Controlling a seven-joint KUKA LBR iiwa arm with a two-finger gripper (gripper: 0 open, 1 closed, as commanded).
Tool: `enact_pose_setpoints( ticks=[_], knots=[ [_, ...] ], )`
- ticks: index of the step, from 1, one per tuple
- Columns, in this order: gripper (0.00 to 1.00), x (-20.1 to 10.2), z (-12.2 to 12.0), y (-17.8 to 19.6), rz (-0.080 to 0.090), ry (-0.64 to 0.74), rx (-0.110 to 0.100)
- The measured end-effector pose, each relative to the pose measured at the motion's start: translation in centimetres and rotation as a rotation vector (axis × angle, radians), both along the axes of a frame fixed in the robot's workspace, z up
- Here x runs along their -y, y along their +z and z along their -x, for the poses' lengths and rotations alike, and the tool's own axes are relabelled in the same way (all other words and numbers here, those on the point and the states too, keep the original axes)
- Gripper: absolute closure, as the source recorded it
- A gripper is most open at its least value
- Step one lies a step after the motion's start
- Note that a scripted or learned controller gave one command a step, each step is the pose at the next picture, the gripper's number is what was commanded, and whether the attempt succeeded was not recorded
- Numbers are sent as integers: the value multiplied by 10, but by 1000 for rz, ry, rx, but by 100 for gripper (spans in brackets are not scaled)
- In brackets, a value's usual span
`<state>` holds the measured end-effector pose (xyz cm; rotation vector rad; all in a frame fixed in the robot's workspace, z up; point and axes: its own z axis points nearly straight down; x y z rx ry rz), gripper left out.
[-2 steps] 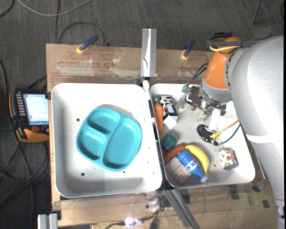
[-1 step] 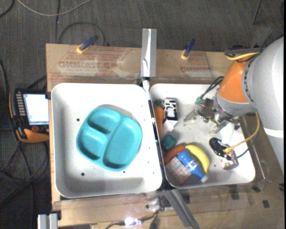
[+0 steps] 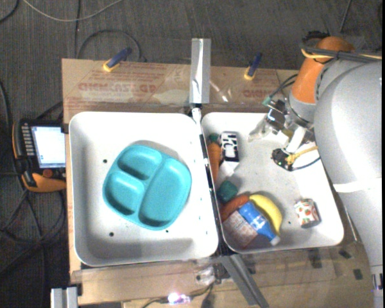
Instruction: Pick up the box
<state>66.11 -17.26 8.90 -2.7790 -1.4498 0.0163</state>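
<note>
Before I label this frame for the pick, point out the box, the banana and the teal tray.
box (image 3: pixel 230 145), camera view, middle of its black and white top face.
banana (image 3: pixel 269 212), camera view, middle of its yellow curve.
teal tray (image 3: pixel 147 185), camera view, central divider.

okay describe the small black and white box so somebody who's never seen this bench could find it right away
Start at the right-hand white bin, beside the bin holding the teal divided plate. Look to its far left corner, close to the wall between the bins. The box lies there beside an orange carrot; it is the only black, flat, rectangular item, with white markings on top.
</note>
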Motion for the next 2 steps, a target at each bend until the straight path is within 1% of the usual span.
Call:
enact_pose_setpoints(
  ticks=[1, 2],
  knots=[
    [0, 30, 39, 32, 4, -147, 8],
    [0, -14, 25, 0, 10, -173, 18]
  ],
)
